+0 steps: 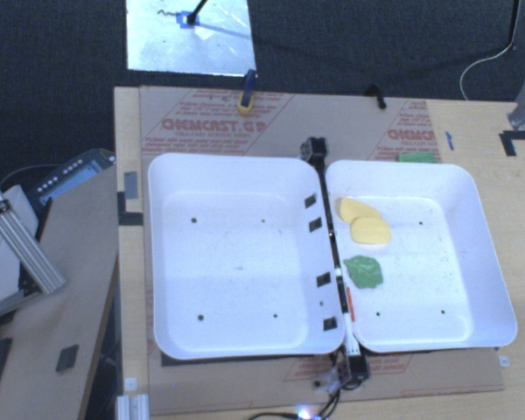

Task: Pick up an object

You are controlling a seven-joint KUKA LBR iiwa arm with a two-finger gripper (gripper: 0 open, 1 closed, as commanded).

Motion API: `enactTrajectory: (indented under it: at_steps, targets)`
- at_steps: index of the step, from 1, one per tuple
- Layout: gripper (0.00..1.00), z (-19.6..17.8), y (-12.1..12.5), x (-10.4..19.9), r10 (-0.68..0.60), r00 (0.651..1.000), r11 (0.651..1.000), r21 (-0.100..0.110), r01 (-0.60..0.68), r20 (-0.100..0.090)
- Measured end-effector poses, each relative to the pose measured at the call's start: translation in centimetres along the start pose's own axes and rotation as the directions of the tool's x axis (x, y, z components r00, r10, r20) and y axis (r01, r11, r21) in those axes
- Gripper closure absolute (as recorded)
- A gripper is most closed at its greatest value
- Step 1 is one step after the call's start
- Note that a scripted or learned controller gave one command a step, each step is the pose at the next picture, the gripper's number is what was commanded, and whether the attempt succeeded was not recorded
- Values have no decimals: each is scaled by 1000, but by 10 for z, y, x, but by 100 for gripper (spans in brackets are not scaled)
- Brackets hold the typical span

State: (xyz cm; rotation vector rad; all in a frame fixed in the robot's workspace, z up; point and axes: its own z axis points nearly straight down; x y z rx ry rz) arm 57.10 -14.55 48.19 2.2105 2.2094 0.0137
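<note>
Two pale yellow flat pieces lie in the right bin [481, 234] near its left wall, one [357, 208] just behind the other [370, 231], touching or overlapping. A green flat piece [364, 271] lies a little nearer the front, also close to the left wall.
The left bin [236, 252] sits beside the right one, joined by a dark clipped seam [331, 252]. A metal plate [190, 24] lies beyond the bench at the back. A yellow and blue clamp [245, 101] stands at the board's rear edge. A handheld device [70, 175] rests at left.
</note>
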Motion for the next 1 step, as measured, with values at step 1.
enactTrajectory:
  at_steps: [1]
  targets:
    - [100,-57,45,-23,-2,1000,1000,6,2,0]
